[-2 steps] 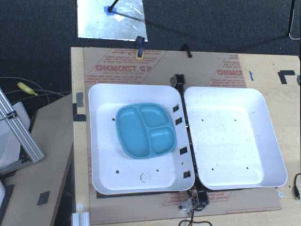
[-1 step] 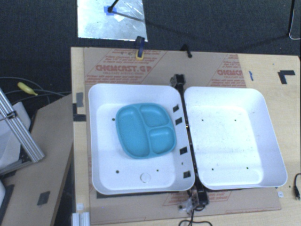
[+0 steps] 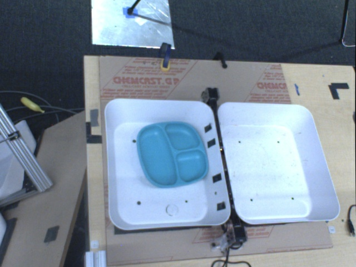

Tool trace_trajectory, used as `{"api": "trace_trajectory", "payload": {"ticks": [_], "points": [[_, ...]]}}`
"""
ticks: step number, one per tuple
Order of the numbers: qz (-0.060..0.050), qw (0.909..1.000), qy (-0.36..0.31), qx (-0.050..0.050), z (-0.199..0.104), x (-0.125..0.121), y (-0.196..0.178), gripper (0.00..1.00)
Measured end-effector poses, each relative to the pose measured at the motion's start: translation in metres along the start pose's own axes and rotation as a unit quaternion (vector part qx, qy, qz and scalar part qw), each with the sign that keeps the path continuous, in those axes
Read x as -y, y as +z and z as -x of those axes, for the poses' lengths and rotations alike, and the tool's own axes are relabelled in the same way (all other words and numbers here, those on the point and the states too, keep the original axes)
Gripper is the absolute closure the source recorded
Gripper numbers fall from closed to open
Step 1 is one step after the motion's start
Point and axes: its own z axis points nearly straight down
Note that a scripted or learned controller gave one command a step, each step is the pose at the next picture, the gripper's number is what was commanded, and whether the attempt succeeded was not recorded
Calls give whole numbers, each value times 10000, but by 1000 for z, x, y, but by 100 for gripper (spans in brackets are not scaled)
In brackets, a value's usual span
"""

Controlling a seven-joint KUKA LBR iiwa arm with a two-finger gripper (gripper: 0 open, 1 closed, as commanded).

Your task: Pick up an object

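1 blue plate [image 3: 172, 154], 3 sect., in left bin [image 3: 119, 149], right bin [image 3: 311, 149] beside

Your object, a light blue divided plate [image 3: 171, 153] with three compartments, lying flat, right way up, mid left bin [image 3: 119, 149]

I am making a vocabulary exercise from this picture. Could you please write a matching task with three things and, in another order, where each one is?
Things:
1. blue divided plate
2. yellow clamp
3. silver sheet

Places:
A. on the dark floor beyond the bench
B. inside the left bin
C. at the far edge of the brown board

Pairs: 1-B, 2-C, 3-A
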Motion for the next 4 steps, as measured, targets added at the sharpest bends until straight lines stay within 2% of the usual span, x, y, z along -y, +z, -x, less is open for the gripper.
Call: {"api": "trace_trajectory", "payload": {"ticks": [1,2,3,4], "points": [[-23,10000,-65,-23,-90,-1,104,0],[128,9999,-51,10,-131,-15,-78,0],[12,10000,-5,1,-126,0,-33,0],[-3,10000,-69,-11,-211,-1,32,0]]}}
